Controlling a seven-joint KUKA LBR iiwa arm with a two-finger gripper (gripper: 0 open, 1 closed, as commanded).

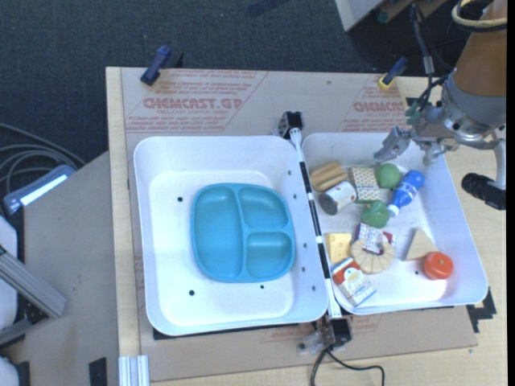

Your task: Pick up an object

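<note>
The right bin [463, 215] holds a pile of small items. Among them are a green ball [389, 174], a blue bottle [406, 190], a tan block [327, 174], a white cylinder [339, 197] and a checkered box [366, 183]. An orange round fruit [437, 265] and a tan wedge [417, 245] lie toward the front right. My gripper [411, 147] hovers over the bin's far edge, just behind the green ball. It is open, and nothing sits between its fingers.
A blue divided plate [241, 232] lies in the left bin [161, 167]. A yellow slice [339, 246], a round cracker [375, 256] and a red-and-white packet [352, 282] crowd the right bin's front left. Clamps [291, 122] join the bins at their shared wall.
</note>
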